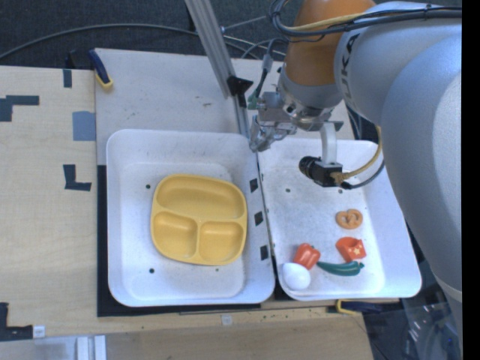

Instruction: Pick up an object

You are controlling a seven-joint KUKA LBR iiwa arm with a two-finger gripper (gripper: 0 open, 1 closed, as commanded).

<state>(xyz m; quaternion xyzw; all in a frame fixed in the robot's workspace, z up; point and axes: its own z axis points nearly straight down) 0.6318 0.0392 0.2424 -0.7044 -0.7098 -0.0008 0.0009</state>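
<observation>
A pale wooden bench [45, 201] with dark tape marks carries two shallow white bins side by side, with black cables trailing over the dark floor behind it.

In the camera view, the grey arm [405, 73] reaches in from the right, its orange band above the wrist. The gripper [261, 137] hangs over the back end of the ridge where the two bins meet. Whether it is spread or pressed together I cannot tell, since it is small and blurred against the rim; nothing shows in it.

The left bin [120, 223] holds a yellow divided plate [199, 220], which lies nearer the camera than the gripper and a little to its left.

The right bin [394, 276] holds the loose pieces, all grouped near its front edge, well apart from the gripper and off toward the camera and to its right. A small brown pretzel [349, 218] is the closest of them. Beyond it sit two red-orange pieces [351, 247], one at [306, 255], with a green pepper [341, 268] between and below them, its long axis running roughly left to right along the bin's front wall. A white egg [295, 277] rests in the front left corner, touching the left red piece.

Judging from this, any pick calls for travel toward the camera and down into the right bin; the pretzel stands clear of its neighbours and looks the simplest target.
</observation>
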